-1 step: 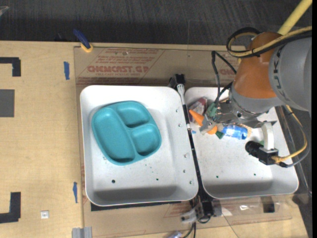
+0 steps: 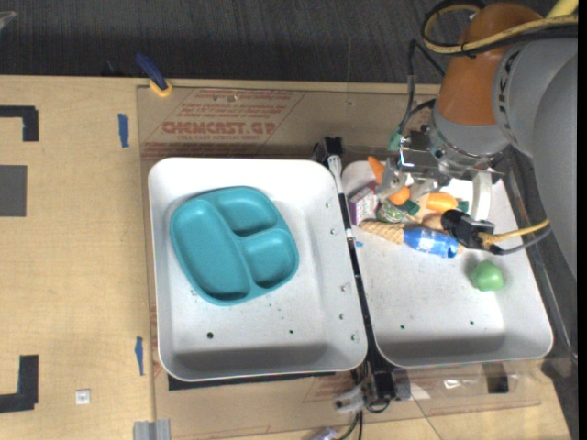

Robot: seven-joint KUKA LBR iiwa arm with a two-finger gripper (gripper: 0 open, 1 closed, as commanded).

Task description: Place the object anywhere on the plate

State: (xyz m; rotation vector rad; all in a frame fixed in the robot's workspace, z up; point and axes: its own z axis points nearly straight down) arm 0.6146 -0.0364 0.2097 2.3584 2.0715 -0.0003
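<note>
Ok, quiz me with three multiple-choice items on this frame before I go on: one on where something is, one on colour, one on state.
1. Where is the teal plate?
A. in the left bin
B. in the right bin
C. on the cardboard outside the bins

2. What colour is the round object lying apart from the pile in the right bin?
A. red
B. green
C. black

3. What lies on the plate's compartments?
A. nothing, they are bare
B. a blue bottle
C. an orange toy

Answers:
1 A: the plate sits inside the left bin.
2 B: the lone ball is green.
3 A: all the toys lie in the right bin, under the arm.
</note>
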